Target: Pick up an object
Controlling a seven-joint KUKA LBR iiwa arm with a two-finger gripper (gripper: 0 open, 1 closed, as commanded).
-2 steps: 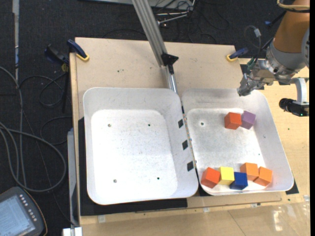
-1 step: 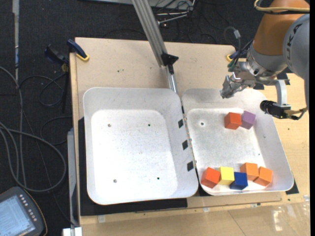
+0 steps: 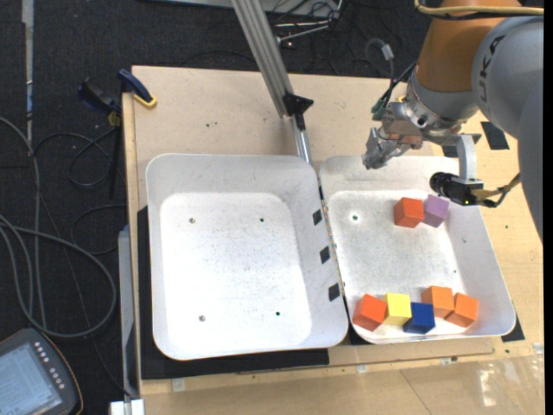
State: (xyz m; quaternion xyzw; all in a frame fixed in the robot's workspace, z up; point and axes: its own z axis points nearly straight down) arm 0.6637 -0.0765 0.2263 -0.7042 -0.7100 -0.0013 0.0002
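Far left: black cables [image 3: 52, 232] trail over the dark floor, and the corner of a grey handheld screen [image 3: 30, 379] sits at the bottom.
Surface: a tan board [image 3: 216, 111] carries 2 white bins side by side; a blue-and-yellow clamp [image 3: 134, 87] grips its upper left corner.
Metal pole: a grey strut [image 3: 263, 46] slants down from the top to the gap between the bins at their far edge.
Left bin: the left bin [image 3: 173, 167] shows a bare speckled floor with 4 small dark holes.
Right bin: the right bin [image 3: 484, 258] holds 7 blocks.
Far pair: an orange cube [image 3: 409, 212] touches a purple cube [image 3: 436, 209] near the far right wall.
Near row: along the front wall, an orange block [image 3: 371, 311], a yellow block [image 3: 398, 307], a blue block [image 3: 422, 317], then 2 more orange blocks [image 3: 441, 300] [image 3: 465, 309], packed close together.
Arm: the grey arm with its orange band [image 3: 458, 41] comes in from the upper right.
Claw: the claw [image 3: 378, 156] hangs over the far edge of the right bin, left of the far pair and apart from it; whether its fingers are apart or together I cannot tell.
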